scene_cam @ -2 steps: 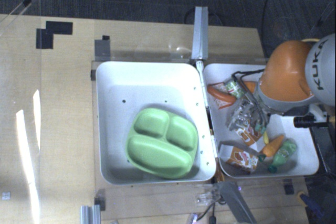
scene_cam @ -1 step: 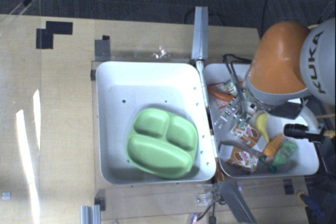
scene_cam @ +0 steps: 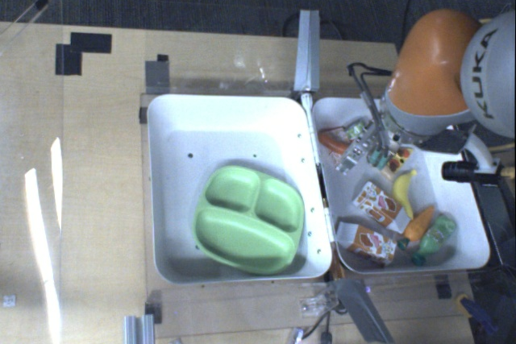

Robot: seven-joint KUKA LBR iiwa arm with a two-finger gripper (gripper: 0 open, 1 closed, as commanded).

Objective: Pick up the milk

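Milk, judged to be the small printed carton [scene_cam: 377, 204], lies flat in the right bin [scene_cam: 476, 258], beside a banana [scene_cam: 402, 191] and above a second similar carton [scene_cam: 372, 242]. The gripper [scene_cam: 372, 142] hangs over that bin's upper part, near the carton but apart from it; I cannot tell how it is set. Nothing looks lifted, so reaching, closing and raising all remain. The green tray [scene_cam: 250, 219] sits in the left bin [scene_cam: 169, 173].

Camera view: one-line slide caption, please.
Gripper low in right bin among food items; green tray in left bin.
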